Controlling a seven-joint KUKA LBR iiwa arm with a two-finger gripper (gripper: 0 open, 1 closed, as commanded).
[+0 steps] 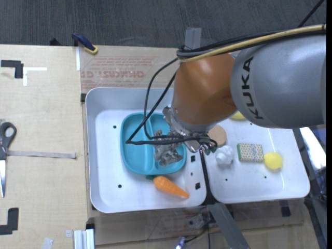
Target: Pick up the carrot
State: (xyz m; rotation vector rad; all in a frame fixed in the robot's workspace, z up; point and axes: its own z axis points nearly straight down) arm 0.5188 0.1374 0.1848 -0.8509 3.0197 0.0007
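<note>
Carrot (pixel 170 187) is lying in the left bin (pixel 104 191), just near of the blue dish (pixel 137 149). The gripper (pixel 168 154) hangs over the dish, not the carrot, probably mid-approach. Can't tell how far it's opened.

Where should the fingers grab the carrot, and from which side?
Probably from above, at the thick middle of the carrot, fingers closing across its short width. It lies flat on the left bin floor, long axis slanting, just below the blue dish, with bare floor along both long sides.
</note>
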